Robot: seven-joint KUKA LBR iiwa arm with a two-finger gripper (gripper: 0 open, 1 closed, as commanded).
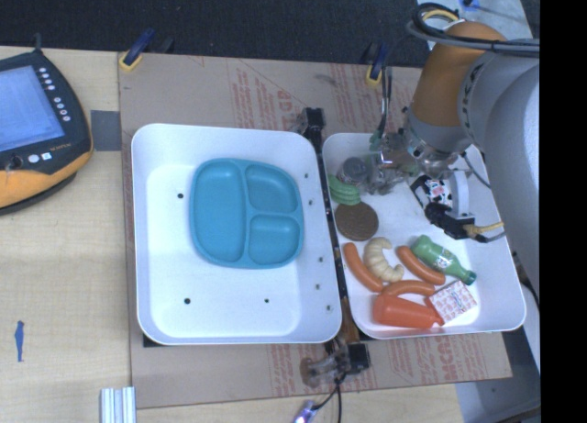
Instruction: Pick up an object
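Toys are lying clustered in the right bin; I'm watching the gripper hovering at its far-left corner, the green ridged piece just below it. Grip state: I cannot tell.

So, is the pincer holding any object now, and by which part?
It cannot be told: the pincer is low in the right bin, near the green object.

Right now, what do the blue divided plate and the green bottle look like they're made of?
The blue divided plate looks like molded plastic: one even turquoise color, rounded compartment ridges, a soft matte sheen. The green bottle in the right bin also looks like plastic, probably a toy: a glossy highlight and a flat, solid green. Neither is certain from looks alone.
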